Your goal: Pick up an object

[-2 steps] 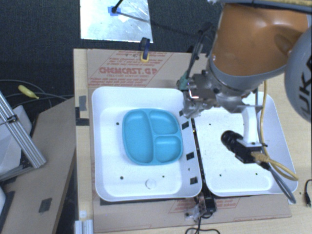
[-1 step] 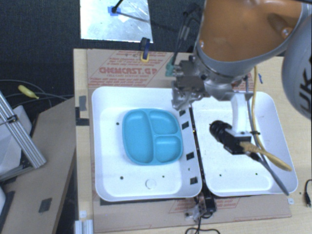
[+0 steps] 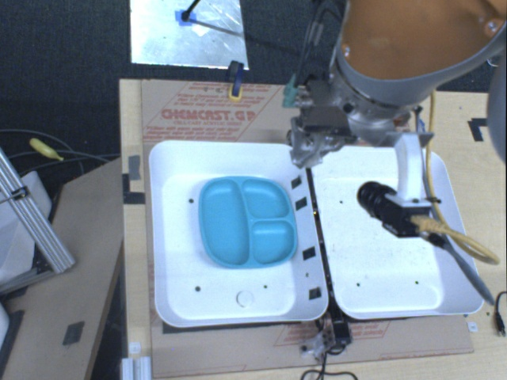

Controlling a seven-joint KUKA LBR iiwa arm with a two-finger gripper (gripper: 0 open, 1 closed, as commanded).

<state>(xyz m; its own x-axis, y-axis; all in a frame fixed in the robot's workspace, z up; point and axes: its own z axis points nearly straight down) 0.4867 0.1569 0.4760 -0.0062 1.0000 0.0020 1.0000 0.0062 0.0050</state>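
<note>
Nothing is lifted yet: the pincer [image 3: 310, 150], apart or together I cannot tell, hangs above the far corner of a white bin [image 3: 178, 279], where the blue plate [image 3: 247, 222] lies flat, down-left of it, the whole grasp left to do

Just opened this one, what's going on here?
The arm reaches in from the right, its gripper hanging above the far end of the seam between the left bin and the right bin. A blue divided plate lies flat in the left bin, apart from the gripper. The plate is not yet picked up.
</note>
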